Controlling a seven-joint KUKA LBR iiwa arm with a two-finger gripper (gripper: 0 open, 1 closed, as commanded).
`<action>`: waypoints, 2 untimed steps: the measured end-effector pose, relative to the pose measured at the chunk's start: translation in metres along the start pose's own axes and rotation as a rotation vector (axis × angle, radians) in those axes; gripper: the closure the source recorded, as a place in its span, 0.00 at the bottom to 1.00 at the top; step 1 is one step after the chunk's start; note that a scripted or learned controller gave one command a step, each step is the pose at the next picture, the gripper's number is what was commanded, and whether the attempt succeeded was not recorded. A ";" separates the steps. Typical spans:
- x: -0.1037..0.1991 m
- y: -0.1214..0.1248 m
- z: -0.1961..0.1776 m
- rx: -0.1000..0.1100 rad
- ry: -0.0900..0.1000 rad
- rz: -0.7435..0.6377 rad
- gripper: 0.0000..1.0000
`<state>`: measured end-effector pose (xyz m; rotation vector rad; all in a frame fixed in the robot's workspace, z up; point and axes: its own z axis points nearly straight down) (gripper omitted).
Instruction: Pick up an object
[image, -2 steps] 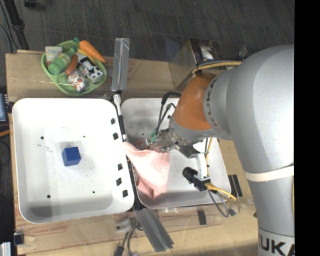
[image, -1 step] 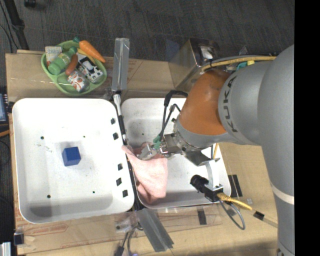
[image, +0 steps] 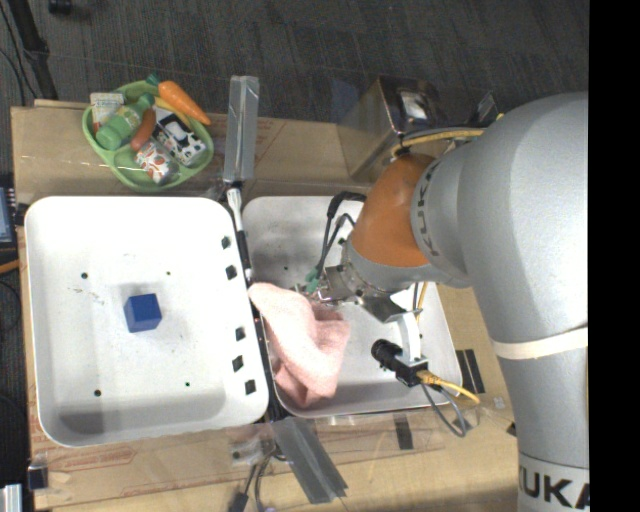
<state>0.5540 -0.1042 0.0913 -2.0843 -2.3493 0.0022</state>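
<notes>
The tool (image: 322, 292) was down in the right bin (image: 290, 215), at the upper edge of a pink cloth (image: 305, 345) that draped over the divider just left of and below it. Whether it was spread or pinching the cloth could not be told. Well to its left, a blue cube (image: 143, 311) sat in the left bin (image: 60, 240).

A cube (image: 143, 312) lies in the left bin (image: 60, 230), a cloth (image: 305, 345) in the right bin (image: 275, 215).
</notes>
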 end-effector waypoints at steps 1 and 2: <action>0.000 0.000 0.000 0.000 0.000 0.000 0.00; -0.004 -0.016 -0.035 -0.001 0.000 -0.016 0.00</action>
